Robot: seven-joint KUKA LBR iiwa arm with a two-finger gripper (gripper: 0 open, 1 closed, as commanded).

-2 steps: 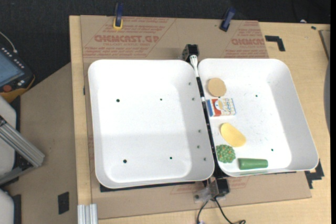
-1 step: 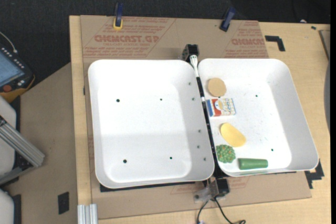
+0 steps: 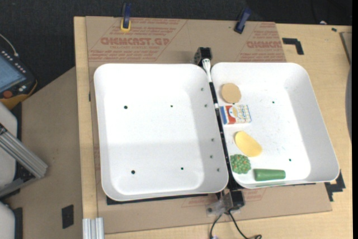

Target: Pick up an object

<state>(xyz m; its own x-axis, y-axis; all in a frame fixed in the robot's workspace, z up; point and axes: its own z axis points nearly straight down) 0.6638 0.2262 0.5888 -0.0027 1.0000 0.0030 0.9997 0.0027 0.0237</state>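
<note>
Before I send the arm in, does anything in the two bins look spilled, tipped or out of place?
Nothing stands out. The five items, a tan round piece, small carton, yellow piece, green broccoli-like piece and green cylinder, lie separately along the right bin's left side. Both bins sit level, side by side.

Single fixed camera above bench [image 3: 168,31], looking down at slant, both bins [image 3: 106,120] in frame.
</note>
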